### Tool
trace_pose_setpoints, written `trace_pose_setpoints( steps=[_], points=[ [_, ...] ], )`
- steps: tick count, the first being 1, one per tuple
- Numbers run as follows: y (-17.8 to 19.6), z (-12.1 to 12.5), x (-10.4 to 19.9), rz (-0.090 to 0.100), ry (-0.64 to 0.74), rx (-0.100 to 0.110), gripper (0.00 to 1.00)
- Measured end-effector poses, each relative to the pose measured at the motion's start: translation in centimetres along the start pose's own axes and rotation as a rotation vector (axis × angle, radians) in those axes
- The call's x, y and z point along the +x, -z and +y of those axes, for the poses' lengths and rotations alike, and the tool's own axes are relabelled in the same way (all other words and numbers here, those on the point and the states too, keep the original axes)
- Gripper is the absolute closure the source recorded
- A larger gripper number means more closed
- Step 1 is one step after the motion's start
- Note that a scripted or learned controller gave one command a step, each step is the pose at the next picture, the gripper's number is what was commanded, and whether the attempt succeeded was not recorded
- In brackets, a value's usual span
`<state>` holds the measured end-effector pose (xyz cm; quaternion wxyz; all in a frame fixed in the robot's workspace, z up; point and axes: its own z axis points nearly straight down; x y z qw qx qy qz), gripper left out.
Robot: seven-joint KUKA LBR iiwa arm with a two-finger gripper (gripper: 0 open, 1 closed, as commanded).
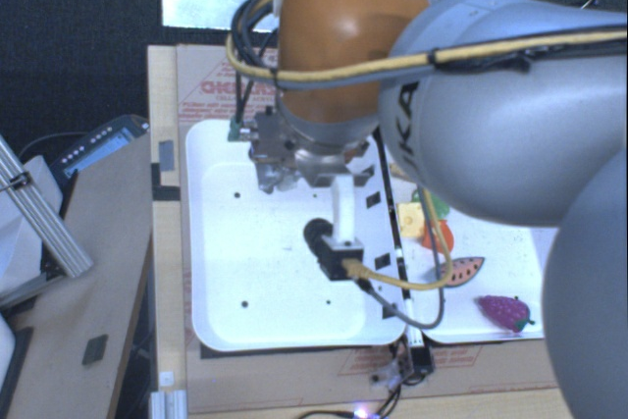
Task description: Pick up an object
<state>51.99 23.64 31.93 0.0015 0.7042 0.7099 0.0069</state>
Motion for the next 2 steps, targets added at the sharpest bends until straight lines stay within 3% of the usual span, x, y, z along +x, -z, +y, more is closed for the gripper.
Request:
trace_pose_setpoints(
  steps=[1,2],
  points=[
    [-12.8,-3.8,-0.3,-0.012,-0.006,0.024,1.00],
    [3.8,-3.1,-0.1,0.001,-0.003,-0.003,1.00]
  ],
)
